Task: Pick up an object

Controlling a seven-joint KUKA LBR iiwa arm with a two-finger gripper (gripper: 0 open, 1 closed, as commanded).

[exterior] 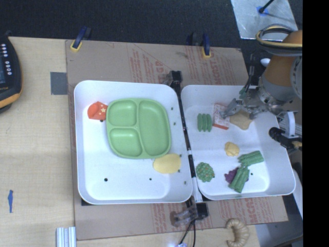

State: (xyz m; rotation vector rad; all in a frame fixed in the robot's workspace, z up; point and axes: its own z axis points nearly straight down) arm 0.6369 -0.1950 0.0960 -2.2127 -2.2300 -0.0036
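My gripper (242,111) hangs over the back of the right bin (277,187), its fingers spread open with nothing between them. Just in front of it and below lies a tan chunk (240,122), beside a red and white scrap (221,120). To the left in the same bin lies a green bean pod (204,122). Nearer the front are a small yellow piece (232,148), a green vegetable (251,158), a broccoli floret (205,172), a purple piece (231,176) and another green stalk (240,179).
The left bin (92,184) holds a green divided plate (139,127), a red item (96,110) at its left and a yellow lemon-like item (167,163) at its front right. A divider with clamps (184,138) runs between the bins. A tan curled item (238,232) lies off the bench front.
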